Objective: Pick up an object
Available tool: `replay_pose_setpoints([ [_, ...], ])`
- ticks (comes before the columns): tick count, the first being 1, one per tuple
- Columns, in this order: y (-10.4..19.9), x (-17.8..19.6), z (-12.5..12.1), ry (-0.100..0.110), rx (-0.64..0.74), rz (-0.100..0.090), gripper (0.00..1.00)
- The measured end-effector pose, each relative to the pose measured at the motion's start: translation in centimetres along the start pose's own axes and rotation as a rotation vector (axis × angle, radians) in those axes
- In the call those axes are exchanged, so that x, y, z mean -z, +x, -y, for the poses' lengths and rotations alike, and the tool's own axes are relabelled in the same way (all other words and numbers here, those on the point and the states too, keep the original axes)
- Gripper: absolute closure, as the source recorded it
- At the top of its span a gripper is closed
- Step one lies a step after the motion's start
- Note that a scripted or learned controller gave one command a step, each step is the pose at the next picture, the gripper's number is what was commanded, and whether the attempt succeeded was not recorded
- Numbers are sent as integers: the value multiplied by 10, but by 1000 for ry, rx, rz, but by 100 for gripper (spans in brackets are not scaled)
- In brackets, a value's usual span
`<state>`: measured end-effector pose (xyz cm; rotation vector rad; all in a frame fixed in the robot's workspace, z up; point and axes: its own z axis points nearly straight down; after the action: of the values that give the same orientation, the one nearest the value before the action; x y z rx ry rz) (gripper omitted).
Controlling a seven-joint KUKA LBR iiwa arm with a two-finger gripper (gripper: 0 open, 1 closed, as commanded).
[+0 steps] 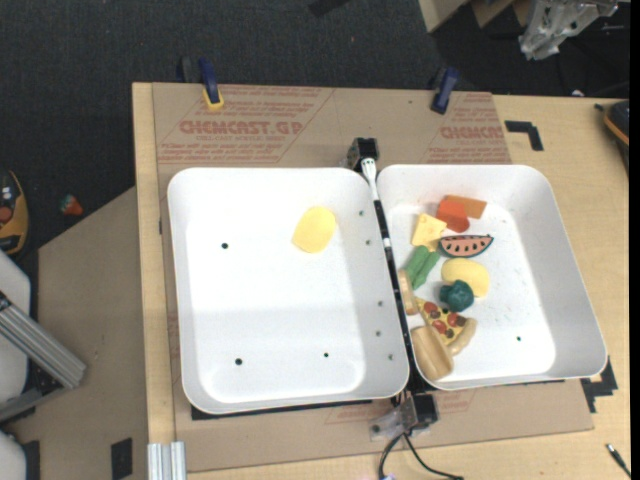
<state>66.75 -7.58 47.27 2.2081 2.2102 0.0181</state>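
A pale yellow rounded piece [314, 229] lies alone in the left bin [200, 298], toward its upper right. The right bin [540, 268] holds a cluster of toy food along its left side: an orange block [462, 208], a yellow cheese wedge [429, 230], a watermelon slice [466, 245], a green vegetable [421, 265], a yellow lemon [468, 277], a dark teal ball [458, 294], a pizza slice [449, 325] and a tan bread piece [431, 354]. My gripper [553, 16] hangs far above the bench at the top right, away from both bins.
Both bins sit on a brown cardboard sheet [330, 118] held by blue clamps [210, 83] at the back edge. A black hinge strip [385, 258] runs between the bins. A cable [410, 448] trails off the front edge. Dark floor surrounds the bench.
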Motion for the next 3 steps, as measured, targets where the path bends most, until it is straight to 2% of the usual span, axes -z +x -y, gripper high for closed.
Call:
replay_pose_setpoints([
  [1,43,-102,55,32,2,-6,100],
  [2,35,70,84,-3,0,-3,100],
  [3,112,-52,115,34,7,-6,100],
])
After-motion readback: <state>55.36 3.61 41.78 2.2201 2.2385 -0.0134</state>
